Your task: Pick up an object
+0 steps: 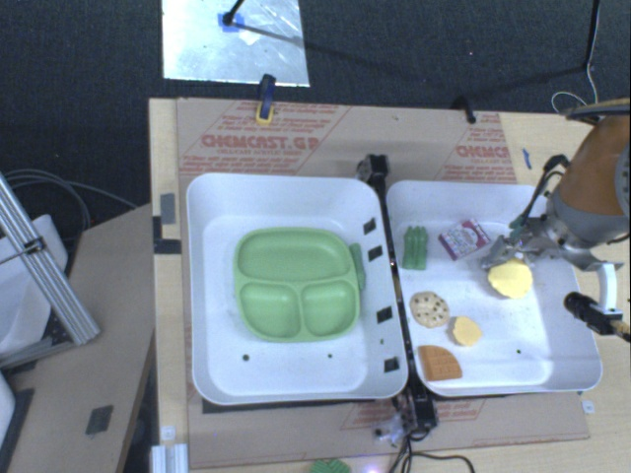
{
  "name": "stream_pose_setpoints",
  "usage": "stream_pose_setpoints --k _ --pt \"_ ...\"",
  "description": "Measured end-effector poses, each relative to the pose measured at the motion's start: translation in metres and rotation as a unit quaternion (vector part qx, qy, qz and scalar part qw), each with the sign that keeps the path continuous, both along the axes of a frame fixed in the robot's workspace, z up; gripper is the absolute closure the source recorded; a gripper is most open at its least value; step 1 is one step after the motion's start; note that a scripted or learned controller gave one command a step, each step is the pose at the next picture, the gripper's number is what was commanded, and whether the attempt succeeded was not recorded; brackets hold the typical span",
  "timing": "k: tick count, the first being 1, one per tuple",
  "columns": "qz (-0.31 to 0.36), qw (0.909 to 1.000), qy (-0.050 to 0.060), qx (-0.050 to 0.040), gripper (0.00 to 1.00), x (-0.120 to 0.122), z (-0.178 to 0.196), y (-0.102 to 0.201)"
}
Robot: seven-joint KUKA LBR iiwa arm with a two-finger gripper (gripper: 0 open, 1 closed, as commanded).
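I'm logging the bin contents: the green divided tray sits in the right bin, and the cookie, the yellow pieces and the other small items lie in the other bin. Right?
Not quite. The camera view shows the green divided tray in the left bin, not the right one. The cookie, the yellow pieces and the other small items lie in the right bin.

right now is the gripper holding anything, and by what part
Cannot be told. The gripper sits right at the upper edge of the yellow round piece in the right bin, but a grasp is not clearly visible.
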State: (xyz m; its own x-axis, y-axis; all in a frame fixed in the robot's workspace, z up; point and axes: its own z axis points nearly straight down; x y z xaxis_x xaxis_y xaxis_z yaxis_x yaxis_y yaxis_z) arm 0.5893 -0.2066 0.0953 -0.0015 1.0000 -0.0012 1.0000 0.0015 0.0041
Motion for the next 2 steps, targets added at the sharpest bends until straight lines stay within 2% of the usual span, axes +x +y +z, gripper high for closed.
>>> stream_pose_setpoints --k 1,2 --pt "0.002 1.0 0.002 0.0012 1.0 0.001 -0.011 0.065" --pt "0.005 1.0 -0.002 0.0015 1.0 -0.002 0.096 0.156"
